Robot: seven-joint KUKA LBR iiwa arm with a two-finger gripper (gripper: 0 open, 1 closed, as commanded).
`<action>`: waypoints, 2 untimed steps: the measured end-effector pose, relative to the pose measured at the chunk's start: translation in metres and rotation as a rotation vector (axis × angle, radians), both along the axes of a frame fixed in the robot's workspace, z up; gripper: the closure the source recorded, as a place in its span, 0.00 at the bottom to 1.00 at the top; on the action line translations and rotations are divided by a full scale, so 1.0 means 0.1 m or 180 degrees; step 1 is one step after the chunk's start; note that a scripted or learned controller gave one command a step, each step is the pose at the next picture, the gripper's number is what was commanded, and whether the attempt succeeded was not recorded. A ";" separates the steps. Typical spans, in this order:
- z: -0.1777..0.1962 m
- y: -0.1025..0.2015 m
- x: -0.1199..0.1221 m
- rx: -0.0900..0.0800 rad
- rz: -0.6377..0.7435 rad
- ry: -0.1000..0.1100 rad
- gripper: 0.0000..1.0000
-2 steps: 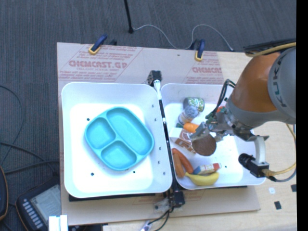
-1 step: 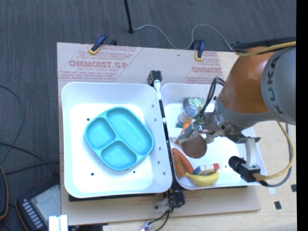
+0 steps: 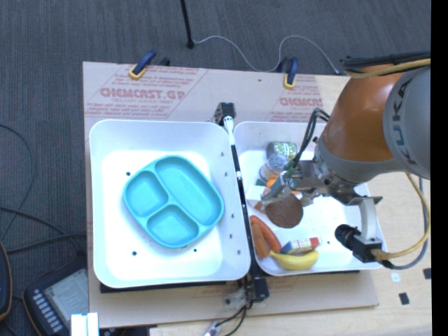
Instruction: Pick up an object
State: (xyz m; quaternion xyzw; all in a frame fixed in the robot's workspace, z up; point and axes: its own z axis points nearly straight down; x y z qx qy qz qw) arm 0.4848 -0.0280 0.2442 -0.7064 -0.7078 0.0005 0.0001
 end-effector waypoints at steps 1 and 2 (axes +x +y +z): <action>0.10 0.00 0.01 -0.0001 0.0002 0.0000 1.00; 0.19 0.00 0.01 -0.0003 0.0004 -0.0001 1.00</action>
